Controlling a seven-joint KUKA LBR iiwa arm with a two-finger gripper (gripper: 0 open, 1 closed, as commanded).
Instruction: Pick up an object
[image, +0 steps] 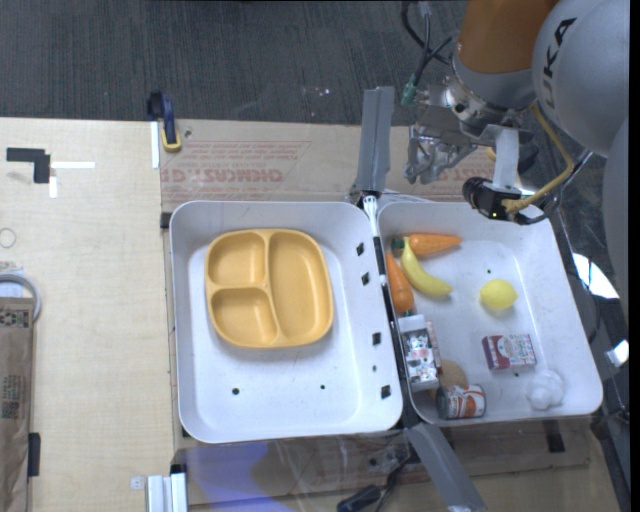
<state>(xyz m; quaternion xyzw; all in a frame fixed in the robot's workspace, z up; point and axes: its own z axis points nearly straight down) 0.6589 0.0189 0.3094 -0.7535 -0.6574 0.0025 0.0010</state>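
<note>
My gripper (432, 165) hangs above the far edge of the right bin (560, 265), well clear of the items below, with nothing between its fingers. In that bin lie a carrot (433, 242) at the far left, a banana (424, 275) just below it, and a second carrot (399, 283) against the left wall. A yellow lemon (498, 293) sits in the middle. Nearer the front are a small red carton (509, 352), a printed box (420, 351), a can (462, 401) and a white crumpled object (545, 391).
The left bin (200, 400) holds a yellow divided plate (269, 288). A grey upright post (375, 140) stands at the divider between the bins, close to the left of the gripper. Cardboard covers the bench beyond the bins.
</note>
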